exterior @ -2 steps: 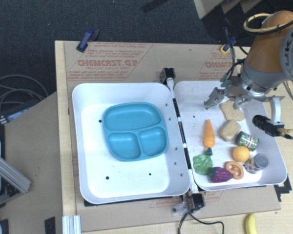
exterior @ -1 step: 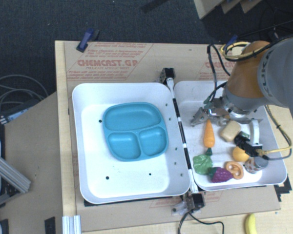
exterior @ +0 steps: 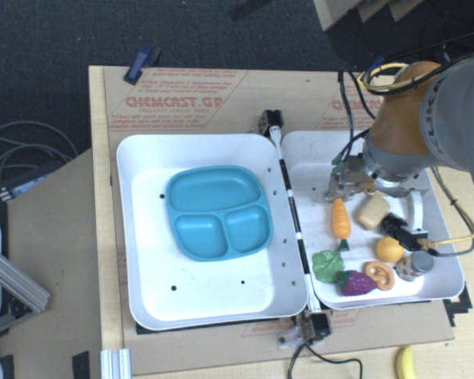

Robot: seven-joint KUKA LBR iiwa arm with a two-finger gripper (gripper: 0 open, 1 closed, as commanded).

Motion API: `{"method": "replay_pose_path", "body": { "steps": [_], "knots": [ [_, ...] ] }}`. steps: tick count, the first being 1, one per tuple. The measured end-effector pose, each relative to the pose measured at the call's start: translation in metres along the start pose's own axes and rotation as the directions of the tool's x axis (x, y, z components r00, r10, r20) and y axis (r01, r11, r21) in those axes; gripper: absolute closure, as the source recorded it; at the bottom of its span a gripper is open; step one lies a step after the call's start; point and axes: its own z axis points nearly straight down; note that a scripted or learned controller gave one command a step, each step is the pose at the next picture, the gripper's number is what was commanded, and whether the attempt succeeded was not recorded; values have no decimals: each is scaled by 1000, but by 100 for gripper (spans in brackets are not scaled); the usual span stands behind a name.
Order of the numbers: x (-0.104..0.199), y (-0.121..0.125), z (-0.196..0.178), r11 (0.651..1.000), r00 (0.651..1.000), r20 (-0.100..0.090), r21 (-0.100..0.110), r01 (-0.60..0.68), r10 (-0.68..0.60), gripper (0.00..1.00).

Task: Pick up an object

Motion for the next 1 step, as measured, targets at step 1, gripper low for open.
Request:
{"method": "replay_pose_path", "body": {
  "steps": [1],
  "knots": [
    [63, -8, -91, 1000, 1000, -1, -1, 3, -3, 100]
  ]
}}
